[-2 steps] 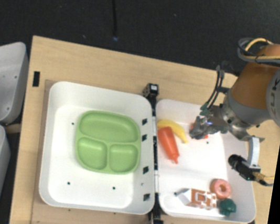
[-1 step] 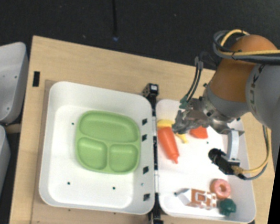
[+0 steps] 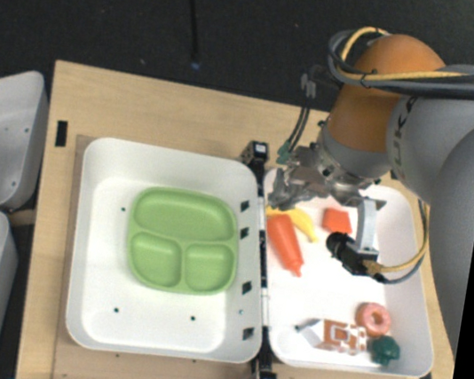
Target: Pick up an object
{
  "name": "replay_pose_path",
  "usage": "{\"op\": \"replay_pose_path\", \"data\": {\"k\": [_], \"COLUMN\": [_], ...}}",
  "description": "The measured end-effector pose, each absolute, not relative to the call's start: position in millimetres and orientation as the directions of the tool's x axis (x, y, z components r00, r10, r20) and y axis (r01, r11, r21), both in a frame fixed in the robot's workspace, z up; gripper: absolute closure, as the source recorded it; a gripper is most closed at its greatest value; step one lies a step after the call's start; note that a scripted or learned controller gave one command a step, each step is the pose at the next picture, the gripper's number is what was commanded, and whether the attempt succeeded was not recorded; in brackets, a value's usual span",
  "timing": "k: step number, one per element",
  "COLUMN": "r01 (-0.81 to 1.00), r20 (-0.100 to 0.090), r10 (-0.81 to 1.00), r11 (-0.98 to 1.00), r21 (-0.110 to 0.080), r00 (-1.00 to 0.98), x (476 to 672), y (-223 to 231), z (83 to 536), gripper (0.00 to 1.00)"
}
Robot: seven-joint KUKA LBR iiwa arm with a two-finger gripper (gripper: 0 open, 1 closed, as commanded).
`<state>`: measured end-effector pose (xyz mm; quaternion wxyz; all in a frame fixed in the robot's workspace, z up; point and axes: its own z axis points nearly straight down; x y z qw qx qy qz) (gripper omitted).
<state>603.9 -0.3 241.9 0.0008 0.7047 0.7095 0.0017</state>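
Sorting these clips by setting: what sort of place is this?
Likely a robotics lab bench: a robot arm over a white bin with a toy carrot, beside a second bin holding a green divided plate.

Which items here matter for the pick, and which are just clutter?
Likely in play: gripper, carrot and banana close by it, right bin.
Lying about: green plate in left bin, red block, donut, green toy, packet.

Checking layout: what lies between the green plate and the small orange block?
The bins' walls, then the orange carrot and yellow banana, in the camera view.
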Motion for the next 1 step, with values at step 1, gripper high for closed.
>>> {"op": "replay_pose_path", "data": {"k": [1], "r01": [1.0], "r20": [0.001], "r10": [1.0], "r11": [0.007], "r21": [0.003], "r00": [-0.007], "x": [615.2], "y": [48.0], "z": [252.0], "gripper": [1.0]}}
